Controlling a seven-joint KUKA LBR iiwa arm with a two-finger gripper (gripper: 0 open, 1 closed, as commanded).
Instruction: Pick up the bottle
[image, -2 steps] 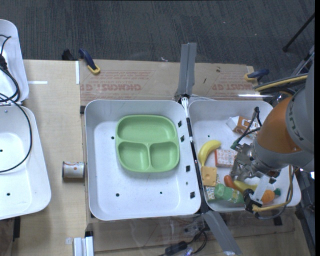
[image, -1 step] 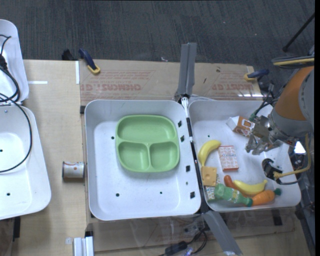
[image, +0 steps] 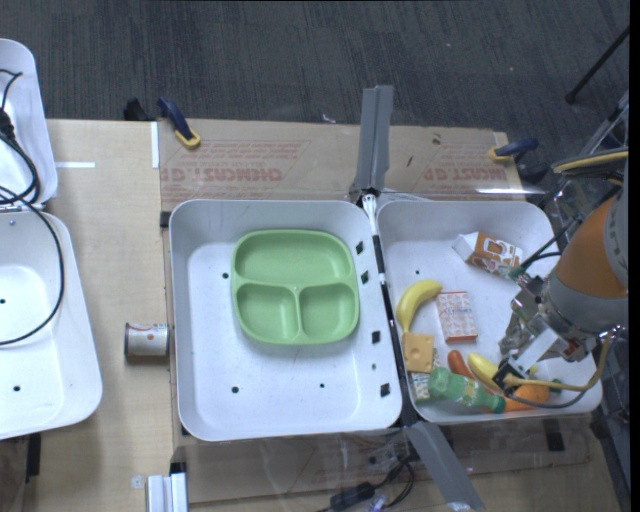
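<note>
The bottle (image: 462, 390) is lying on its side along the lower edge of the right bin (image: 440, 228), at the lower right of the frame, crowded by a cheese slice (image: 418, 351) and a carrot (image: 520, 396). The tool (image: 516, 350) is hanging just above and right of it, over the clutter, likely lining up a grasp. Whether it is wide or narrow cannot be told, and nothing is showing in its grip.
</note>
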